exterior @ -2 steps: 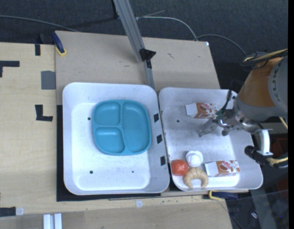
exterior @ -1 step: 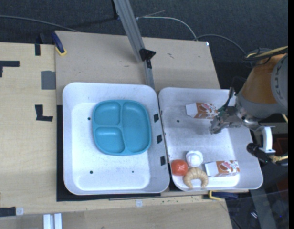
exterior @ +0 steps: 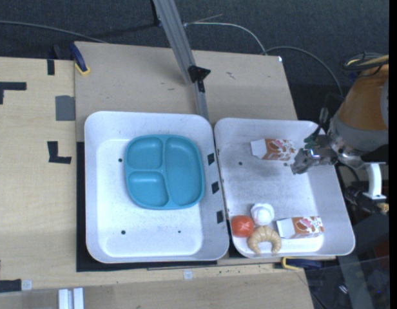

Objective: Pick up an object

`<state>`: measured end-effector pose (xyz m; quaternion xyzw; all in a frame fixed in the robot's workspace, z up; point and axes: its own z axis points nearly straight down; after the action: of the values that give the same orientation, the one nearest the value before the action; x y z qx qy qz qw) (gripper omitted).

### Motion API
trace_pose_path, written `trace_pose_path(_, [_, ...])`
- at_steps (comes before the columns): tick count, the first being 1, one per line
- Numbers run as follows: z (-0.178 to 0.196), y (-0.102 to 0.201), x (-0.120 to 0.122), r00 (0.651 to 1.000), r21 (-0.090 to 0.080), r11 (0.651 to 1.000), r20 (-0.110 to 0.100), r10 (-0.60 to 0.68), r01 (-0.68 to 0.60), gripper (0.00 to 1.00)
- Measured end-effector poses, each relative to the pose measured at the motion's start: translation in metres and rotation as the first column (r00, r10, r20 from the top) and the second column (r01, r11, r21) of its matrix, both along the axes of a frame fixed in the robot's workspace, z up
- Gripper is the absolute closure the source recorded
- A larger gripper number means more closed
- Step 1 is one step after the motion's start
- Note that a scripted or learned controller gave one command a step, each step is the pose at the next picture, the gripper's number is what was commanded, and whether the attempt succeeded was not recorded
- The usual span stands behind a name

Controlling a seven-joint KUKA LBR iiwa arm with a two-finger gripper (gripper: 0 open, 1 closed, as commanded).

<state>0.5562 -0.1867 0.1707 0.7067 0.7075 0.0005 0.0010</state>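
Carton beside lowered hand

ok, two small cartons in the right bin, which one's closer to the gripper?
The upper carton, near the bin's far wall, just left of the gripper. The other carton lies at the near edge beside the croissant.

A blue divided plate lies in the left bin — a grey pole, perhaps a stand, crosses the bench.
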Motion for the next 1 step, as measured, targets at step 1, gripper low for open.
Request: trace_pose_path(1, [0.0531,0.0001,0.0014,1.0,-0.001,1.0,0.003,0.001,-0.001,1.0])
